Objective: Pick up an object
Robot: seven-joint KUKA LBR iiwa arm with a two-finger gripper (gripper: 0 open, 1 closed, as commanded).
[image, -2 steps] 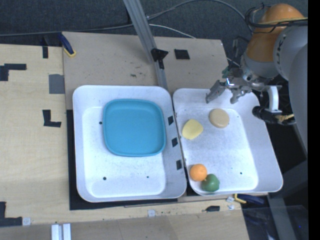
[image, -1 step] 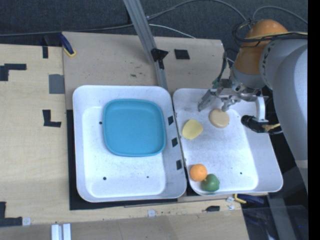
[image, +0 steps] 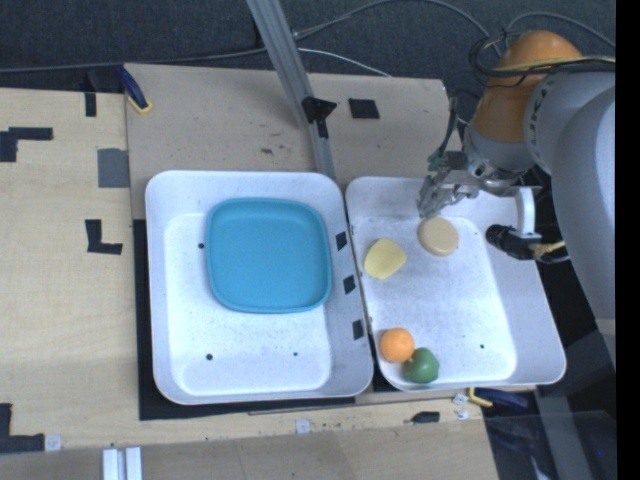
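In the right bin [image: 500, 308] lie a round beige object [image: 438, 236], a pale yellow object [image: 384, 259], an orange ball [image: 397, 345] and a green object [image: 421, 366]. My gripper [image: 436, 196] hangs at the bin's far edge, just above the beige object, with nothing visibly held between its fingers. The orange ball and the green object touch near the front edge.
The left bin [image: 180, 358] holds a square blue plate [image: 268, 254]. A grey metal pole [image: 290, 68] slants across the back of the bench. The arm's body [image: 560, 118] fills the upper right, with a black cable connector [image: 510, 240] over the right bin's rim.
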